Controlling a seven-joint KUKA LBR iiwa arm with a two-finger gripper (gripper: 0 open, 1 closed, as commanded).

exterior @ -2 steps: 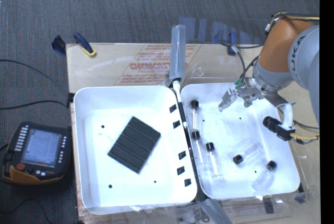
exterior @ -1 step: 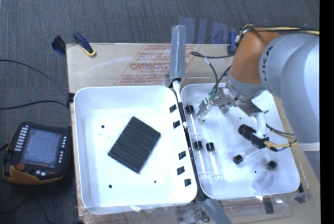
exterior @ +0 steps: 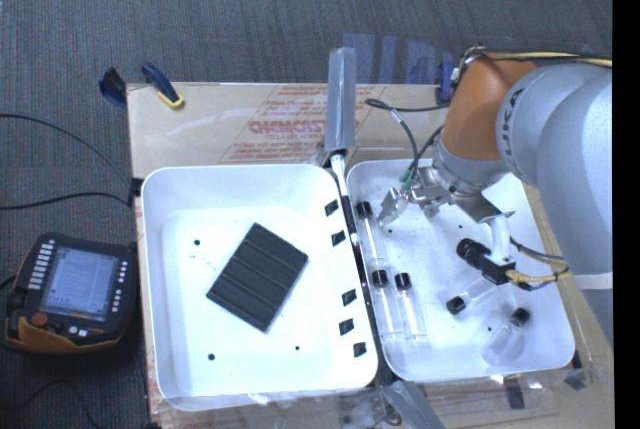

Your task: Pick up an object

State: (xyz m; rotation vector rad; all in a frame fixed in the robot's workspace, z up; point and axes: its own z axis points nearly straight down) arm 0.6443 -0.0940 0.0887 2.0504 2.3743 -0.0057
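Note:
My gripper (exterior: 412, 200) hangs over the upper left part of the right bin (exterior: 560, 337), fingers spread open with nothing between them. Below it in that bin lie several clear vials with black caps, two side by side (exterior: 392, 292) near the divider and others (exterior: 468, 297) toward the lower right. A small black cap (exterior: 362, 209) sits just left of the gripper. A flat black ribbed pad (exterior: 258, 275) lies at a slant in the middle of the left bin (exterior: 165, 207).
The grey arm with its orange band (exterior: 485, 112) covers the right bin's upper right, and a black connector with a yellow cable (exterior: 485, 260) hangs over that bin. Black clips (exterior: 347, 297) line the divider. A teach pendant (exterior: 70, 292) lies left of the bench.

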